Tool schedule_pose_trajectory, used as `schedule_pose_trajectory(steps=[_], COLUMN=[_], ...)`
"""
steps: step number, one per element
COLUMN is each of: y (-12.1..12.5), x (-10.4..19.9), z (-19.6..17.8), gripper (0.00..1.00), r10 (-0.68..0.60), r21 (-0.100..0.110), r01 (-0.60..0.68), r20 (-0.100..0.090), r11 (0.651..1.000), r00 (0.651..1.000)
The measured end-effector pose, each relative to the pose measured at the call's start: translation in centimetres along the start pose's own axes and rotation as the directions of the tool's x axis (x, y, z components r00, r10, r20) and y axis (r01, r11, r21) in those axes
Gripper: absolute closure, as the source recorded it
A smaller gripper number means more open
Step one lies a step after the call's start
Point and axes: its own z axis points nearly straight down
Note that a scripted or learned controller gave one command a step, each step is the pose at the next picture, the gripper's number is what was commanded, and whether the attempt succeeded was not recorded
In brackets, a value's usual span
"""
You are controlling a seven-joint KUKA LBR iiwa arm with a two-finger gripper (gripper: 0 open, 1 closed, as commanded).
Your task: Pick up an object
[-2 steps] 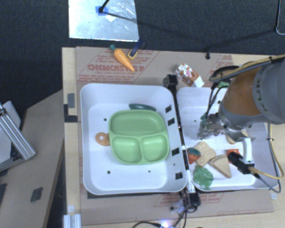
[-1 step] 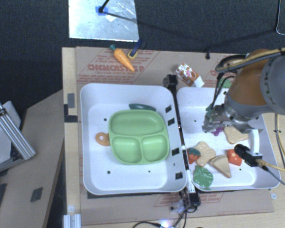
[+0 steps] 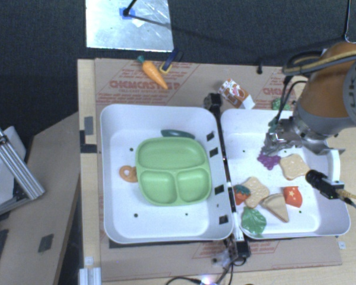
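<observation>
My gripper (image 3: 276, 142) hangs low over the upper middle of the right bin (image 3: 338, 221), at the end of the grey and orange arm that comes in from the right. Directly below and slightly left of it lies a purple bunch of toy grapes (image 3: 266, 158); I cannot tell whether the two touch. A toast slice (image 3: 294, 166) lies just right of the grapes. Nearer the front of the bin are a cracker (image 3: 255, 189), a red strawberry (image 3: 241, 194), a red piece (image 3: 292, 196), a sandwich wedge (image 3: 276, 207) and a green leaf (image 3: 253, 221).
The left bin (image 3: 115, 218) holds a green divided plate (image 3: 172, 171), a small pretzel (image 3: 129, 174) and a dark green item (image 3: 178, 134) behind the plate. A toy carrot (image 3: 154, 74) and a snack packet (image 3: 236, 94) lie on the cardboard behind the bins.
</observation>
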Motion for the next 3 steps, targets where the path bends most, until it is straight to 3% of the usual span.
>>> schedule_pose_trajectory(steps=[1, 2, 3], y=[0.2, -1.6, -3.0], x=[0.0, 5.9, 7.4], z=[-2.5, -1.7, -1.9], gripper=[1.0, 1.0, 1.0], r10=[0.0, -0.005, -0.002], r21=[0.003, 0.008, 0.007], r01=[0.0, 0.005, 0.002], r20=[0.0, -0.004, -0.002], r11=[1.0, 1.0, 1.0], r00=[1.0, 1.0, 1.0])
